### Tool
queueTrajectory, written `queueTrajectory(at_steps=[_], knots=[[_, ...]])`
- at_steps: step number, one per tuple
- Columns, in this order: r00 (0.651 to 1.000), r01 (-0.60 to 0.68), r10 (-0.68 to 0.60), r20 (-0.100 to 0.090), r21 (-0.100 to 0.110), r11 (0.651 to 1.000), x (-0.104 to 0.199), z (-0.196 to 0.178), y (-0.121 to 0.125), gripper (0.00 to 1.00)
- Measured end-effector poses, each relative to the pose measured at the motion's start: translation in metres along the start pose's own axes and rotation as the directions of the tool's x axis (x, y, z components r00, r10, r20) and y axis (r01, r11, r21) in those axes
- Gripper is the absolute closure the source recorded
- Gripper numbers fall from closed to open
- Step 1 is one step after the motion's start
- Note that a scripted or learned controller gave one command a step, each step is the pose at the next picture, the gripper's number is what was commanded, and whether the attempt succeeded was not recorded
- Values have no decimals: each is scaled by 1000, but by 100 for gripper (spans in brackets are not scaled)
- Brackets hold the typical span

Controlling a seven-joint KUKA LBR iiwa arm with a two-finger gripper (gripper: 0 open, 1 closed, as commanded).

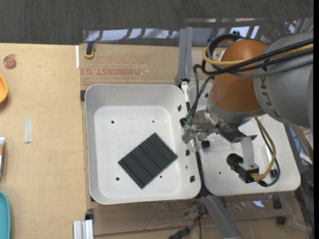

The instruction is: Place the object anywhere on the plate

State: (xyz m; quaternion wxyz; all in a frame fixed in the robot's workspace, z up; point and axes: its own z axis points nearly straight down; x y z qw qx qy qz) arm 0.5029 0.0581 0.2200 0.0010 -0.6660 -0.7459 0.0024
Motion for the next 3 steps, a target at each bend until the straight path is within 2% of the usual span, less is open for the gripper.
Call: queueTrajectory(at_steps=[1, 2, 3], knots=[[998, 70, -70, 0, -1, 998, 18, 16, 79, 100], [940, 342, -342, 2, -3, 940, -20, -61, 41, 100], [946, 325, -325, 1, -3, 946, 81, -85, 22, 100]])
